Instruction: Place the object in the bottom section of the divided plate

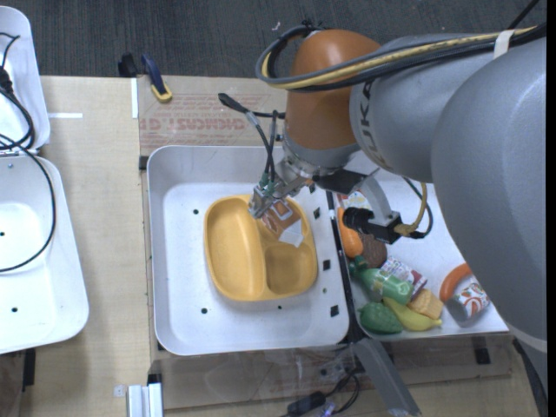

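A yellow divided plate (234, 254) lies in the middle of the left bin (174, 259), with one long section on its left and smaller sections on its right. My gripper (264, 201) reaches down from the grey and orange arm over the plate's upper right rim. It is shut on a small brown and white packet (285, 224), which hangs tilted at the fingertips over the plate's upper right section.
The right bin (452, 241) holds several toy foods: an orange piece (350, 241), a green vegetable (379, 318), a banana (413, 317) and a red and white can (469, 298). The arm covers much of that bin. A white tray with black cables (26, 233) sits far left.
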Available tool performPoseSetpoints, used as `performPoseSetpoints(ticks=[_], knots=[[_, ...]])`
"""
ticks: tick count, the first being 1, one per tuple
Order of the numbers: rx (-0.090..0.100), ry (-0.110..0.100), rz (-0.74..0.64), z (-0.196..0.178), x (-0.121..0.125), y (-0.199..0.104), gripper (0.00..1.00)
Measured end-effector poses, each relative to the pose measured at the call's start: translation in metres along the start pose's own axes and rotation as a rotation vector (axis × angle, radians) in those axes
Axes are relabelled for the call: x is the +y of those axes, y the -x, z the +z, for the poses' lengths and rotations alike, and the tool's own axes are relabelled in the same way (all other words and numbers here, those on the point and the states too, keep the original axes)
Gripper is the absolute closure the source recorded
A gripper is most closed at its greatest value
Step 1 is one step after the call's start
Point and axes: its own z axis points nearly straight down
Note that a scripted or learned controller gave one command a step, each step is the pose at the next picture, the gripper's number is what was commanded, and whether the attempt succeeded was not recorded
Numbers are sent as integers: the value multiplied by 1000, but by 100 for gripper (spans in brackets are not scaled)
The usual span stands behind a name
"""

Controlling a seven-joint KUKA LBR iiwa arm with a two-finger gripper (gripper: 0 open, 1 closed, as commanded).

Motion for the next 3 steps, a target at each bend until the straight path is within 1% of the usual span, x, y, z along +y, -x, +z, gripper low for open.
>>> performPoseSetpoints(ticks=[1, 2, 3], knots=[[0, 1, 1, -3, -16, -73, 100], [-1, 1, 2, -3, -16, -73, 0], [-2, 3, 186, -41, -34, -21, 0]])
